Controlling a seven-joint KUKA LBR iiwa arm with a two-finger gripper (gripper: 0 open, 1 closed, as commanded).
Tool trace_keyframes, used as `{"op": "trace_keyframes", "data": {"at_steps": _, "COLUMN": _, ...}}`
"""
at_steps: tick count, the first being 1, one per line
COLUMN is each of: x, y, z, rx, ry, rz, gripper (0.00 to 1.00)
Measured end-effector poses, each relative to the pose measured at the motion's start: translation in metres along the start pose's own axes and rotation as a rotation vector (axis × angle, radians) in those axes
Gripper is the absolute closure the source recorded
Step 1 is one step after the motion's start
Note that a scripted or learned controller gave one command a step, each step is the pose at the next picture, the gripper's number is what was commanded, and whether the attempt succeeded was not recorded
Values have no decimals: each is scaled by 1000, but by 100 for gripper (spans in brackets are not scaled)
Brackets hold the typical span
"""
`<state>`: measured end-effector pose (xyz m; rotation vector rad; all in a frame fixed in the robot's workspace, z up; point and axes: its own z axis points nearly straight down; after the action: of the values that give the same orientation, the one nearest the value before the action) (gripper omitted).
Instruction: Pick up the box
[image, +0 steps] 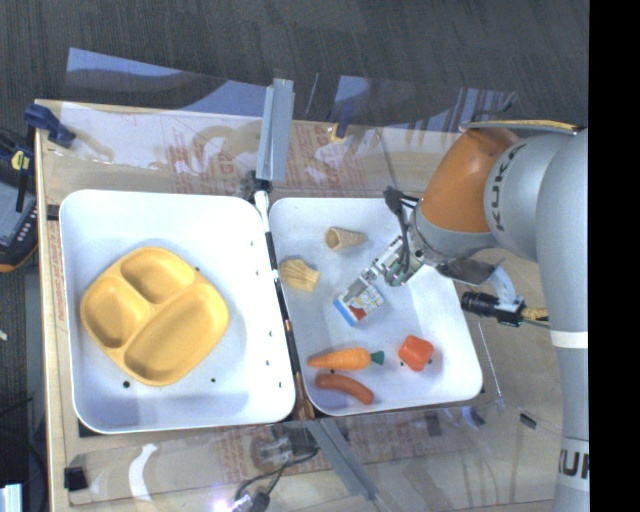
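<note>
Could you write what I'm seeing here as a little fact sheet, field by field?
Left bin: yellow divided plate
Right bin: box, carrot, sausage, red pepper, cone, ridged pastry
Gripper: at the box's upper right end
Box: lying in the bin, tilted

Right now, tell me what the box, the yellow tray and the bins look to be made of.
Box: likely printed cardboard, matte, with flat faces and coloured print. Yellow tray: probably moulded plastic, smooth with a soft sheen and rounded compartments. Left bin and right bin: seemingly white plastic, smooth, rounded corners.
</note>
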<state>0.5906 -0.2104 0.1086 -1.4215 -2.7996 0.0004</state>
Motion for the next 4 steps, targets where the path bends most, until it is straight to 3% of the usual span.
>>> {"op": "trace_keyframes", "data": {"at_steps": 1, "x": 31, "y": -6, "z": 12, "rx": -5, "ry": -9, "rz": 49, "gripper": 0}}
{"op": "trace_keyframes", "data": {"at_steps": 2, "x": 30, "y": -4, "z": 0, "rx": -8, "ry": -11, "rz": 45, "gripper": 100}}
{"op": "trace_keyframes", "data": {"at_steps": 3, "x": 30, "y": -4, "z": -10, "rx": -8, "ry": -12, "rz": 41, "gripper": 100}}
{"op": "trace_keyframes", "data": {"at_steps": 4, "x": 123, "y": 55, "z": -84, "rx": -1, "ry": -1, "rz": 204, "gripper": 100}}
